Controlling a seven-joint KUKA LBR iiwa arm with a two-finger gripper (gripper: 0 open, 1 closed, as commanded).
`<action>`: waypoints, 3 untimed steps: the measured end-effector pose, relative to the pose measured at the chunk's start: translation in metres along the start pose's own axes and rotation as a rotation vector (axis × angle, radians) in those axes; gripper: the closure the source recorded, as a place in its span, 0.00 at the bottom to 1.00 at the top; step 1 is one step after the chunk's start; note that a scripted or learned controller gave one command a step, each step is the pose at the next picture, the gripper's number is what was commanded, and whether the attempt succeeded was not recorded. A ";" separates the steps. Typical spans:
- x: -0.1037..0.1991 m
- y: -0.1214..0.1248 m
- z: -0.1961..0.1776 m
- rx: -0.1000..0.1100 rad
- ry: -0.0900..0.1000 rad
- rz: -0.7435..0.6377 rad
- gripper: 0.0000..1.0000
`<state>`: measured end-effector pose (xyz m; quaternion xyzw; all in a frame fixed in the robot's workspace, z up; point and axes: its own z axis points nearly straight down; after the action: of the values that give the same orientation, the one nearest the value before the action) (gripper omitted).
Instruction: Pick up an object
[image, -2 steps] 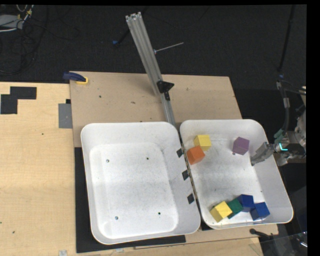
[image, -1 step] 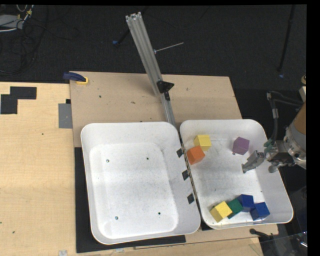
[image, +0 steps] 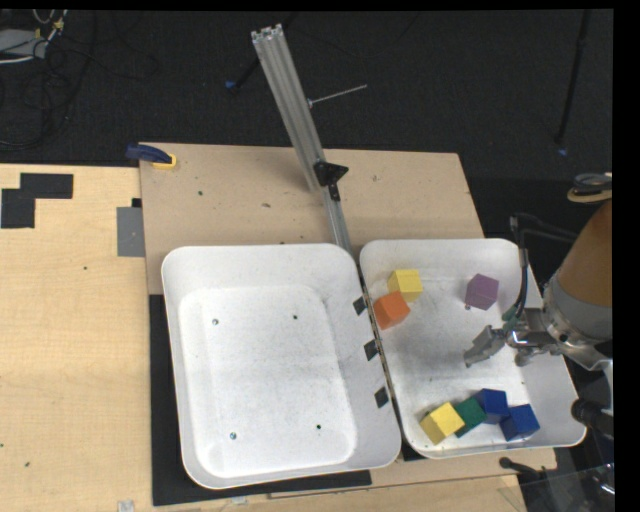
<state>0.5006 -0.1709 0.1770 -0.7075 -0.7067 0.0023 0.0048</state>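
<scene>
Gripper (image: 484, 348), fingers apparently spread and empty, hovers over bare floor of the right bin (image: 440, 250); candidate blocks ring it: purple cube (image: 482, 291) beyond, blue block (image: 493, 402) nearer.

A rounded orange band (image: 592, 255) is seen on the arm, with a grey segment (image: 580, 312) directly beneath it at the wrist. A small metallic gripper (image: 487, 345) with dark grey fingers is attached below. A thin dark cable (image: 523, 275) is seen curving alongside the wrist. Finer markings cannot be made out.
</scene>
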 end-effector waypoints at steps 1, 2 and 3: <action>0.000 0.001 0.065 0.000 0.000 0.001 0.00; -0.002 0.001 0.051 -0.005 -0.001 0.010 1.00; -0.004 0.012 -0.001 -0.012 -0.004 -0.002 1.00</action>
<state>0.5123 -0.1754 0.1775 -0.7067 -0.7075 -0.0006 -0.0011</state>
